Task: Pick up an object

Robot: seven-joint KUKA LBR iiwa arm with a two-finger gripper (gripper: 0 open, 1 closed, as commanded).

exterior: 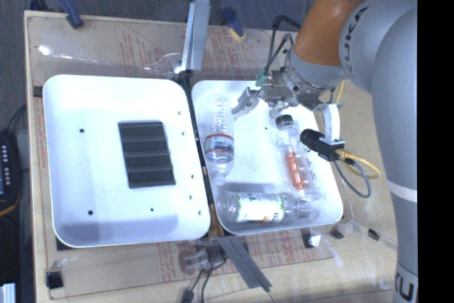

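Observation:
The right bin (pixel 328 204) holds three clear plastic bottles. One with a pale label (pixel 219 138) lies along the bin's left wall. One with an orange label (pixel 298 161) lies along the right side, its dark cap pointing to the back. A third with a green and white label (pixel 262 208) lies across the front. My gripper (pixel 260 103) hangs over the back of this bin, between the first two bottles and above their caps. It is open, its fingers (pixel 242 103) spread, with nothing between them.
A black ridged rectangular block (pixel 146 153) lies in the middle of the left bin (pixel 78 103). A metal divider bar (pixel 194 32) stands at the back between the bins. The grey arm and a yellow cable (pixel 358 165) overhang the right bin's right rim.

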